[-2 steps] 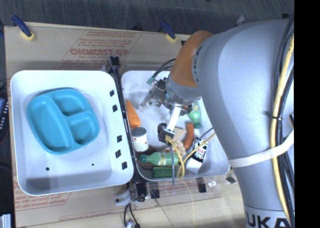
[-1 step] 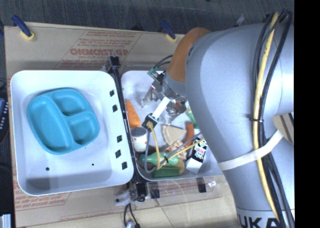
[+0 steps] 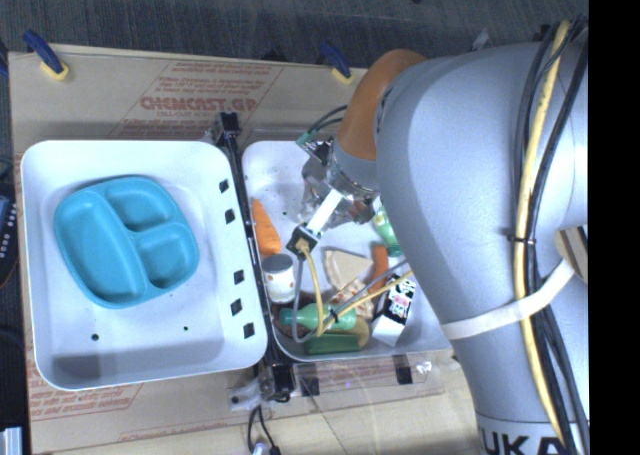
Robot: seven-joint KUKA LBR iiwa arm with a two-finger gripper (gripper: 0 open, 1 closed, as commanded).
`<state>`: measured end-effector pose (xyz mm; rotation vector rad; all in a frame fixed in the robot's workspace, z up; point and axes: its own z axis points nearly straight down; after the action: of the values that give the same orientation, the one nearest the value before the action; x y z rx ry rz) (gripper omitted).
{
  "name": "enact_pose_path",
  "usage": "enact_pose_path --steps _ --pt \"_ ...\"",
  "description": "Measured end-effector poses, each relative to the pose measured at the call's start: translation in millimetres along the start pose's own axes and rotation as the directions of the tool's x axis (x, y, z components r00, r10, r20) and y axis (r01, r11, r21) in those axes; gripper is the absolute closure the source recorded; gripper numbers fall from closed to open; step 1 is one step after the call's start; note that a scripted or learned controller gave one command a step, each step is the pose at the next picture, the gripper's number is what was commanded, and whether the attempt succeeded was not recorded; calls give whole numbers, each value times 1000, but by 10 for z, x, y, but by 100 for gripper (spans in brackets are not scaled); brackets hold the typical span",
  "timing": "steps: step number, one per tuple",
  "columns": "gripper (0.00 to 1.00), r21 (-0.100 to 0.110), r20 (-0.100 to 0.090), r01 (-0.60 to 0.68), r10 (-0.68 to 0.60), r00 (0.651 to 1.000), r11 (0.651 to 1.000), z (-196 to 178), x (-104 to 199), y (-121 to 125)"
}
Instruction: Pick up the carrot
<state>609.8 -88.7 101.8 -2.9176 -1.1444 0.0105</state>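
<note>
Nearest us, the arm [image 3: 480, 203] is poising its gripper [image 3: 325, 188] near the unlifted carrot [image 3: 265, 228]; claw state we cannot tell.

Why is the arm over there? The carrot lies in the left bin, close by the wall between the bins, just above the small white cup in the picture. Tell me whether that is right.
Not quite. The camera view shows the carrot in the right bin, not the left one. The rest stands: it lies close by the wall between the bins, just above the small white cup in the picture.
</note>
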Motion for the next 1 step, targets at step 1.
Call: enact_pose_path --steps 1 --pt "0 1 1 2 -2 1000 1000 4 3 -5"
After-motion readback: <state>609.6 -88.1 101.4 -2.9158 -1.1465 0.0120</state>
